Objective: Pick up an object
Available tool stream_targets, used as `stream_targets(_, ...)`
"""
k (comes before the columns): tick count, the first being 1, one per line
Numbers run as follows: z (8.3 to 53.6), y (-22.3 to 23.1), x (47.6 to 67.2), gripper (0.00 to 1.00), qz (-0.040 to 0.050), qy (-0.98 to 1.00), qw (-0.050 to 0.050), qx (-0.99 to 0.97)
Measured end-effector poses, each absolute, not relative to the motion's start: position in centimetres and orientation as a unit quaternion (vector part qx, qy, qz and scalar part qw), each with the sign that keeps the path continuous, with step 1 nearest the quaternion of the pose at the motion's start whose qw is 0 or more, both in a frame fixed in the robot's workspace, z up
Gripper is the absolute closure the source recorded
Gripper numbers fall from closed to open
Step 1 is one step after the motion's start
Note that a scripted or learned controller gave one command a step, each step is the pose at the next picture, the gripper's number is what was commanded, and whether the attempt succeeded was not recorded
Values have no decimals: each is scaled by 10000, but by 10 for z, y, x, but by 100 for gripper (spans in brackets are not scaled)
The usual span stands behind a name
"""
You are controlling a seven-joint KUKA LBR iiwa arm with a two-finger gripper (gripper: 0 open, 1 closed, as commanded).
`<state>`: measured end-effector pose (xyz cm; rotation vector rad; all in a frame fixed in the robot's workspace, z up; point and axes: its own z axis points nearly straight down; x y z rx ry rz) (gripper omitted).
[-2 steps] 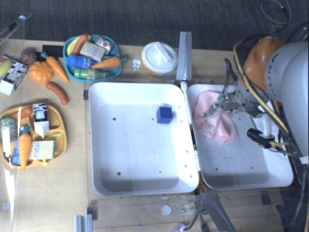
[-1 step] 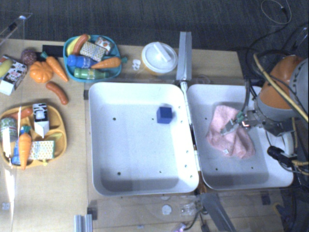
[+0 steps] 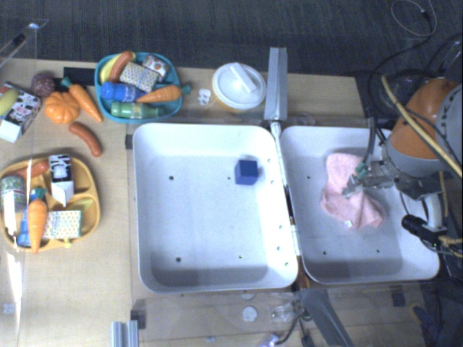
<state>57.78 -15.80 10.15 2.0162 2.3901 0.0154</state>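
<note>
Your gripper [image 3: 359, 179] sits low over the pink cloth [image 3: 349, 191] in the right bin [image 3: 362, 266], but you cannot tell its state. Nothing looks lifted yet; the blue cube [image 3: 247, 170] lies untouched in the left bin [image 3: 202, 259].

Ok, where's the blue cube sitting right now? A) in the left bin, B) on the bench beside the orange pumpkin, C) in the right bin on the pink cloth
A: the blue cube lies in the left bin, near its upper right.
</note>
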Motion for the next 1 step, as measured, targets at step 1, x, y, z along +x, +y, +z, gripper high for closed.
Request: stream_targets(1,220,-103,643,100,10,8498,20,5270)
